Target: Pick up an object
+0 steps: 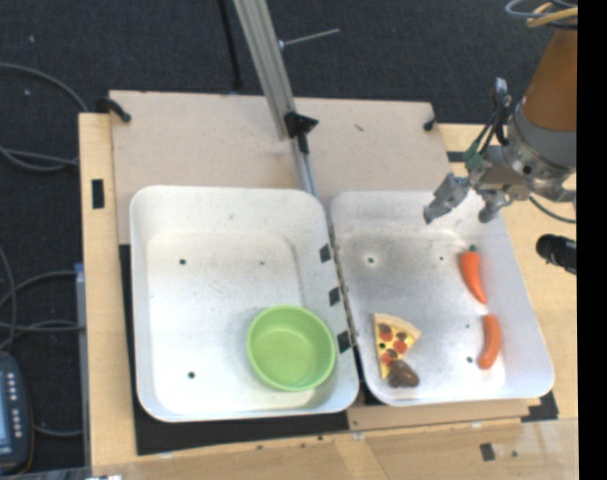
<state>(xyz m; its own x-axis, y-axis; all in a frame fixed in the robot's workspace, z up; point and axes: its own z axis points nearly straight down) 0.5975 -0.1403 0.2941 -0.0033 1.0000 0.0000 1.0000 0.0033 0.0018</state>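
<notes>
Gripper [468, 201] hangs over the right bin's [413, 228] far corner, fingers spread wide, nothing between them | carrot [472, 275] lies just below the gripper | sausage [490, 341] farther below, near the bin's front | pizza slice [394, 348] below and to its left | green bowl [290, 347] well left, in the left bin [183, 268]

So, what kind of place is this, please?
Probably a robotics lab test bench: two white bins hold toy food, such as a pizza slice and a green bowl, with a gripper above them.
</notes>
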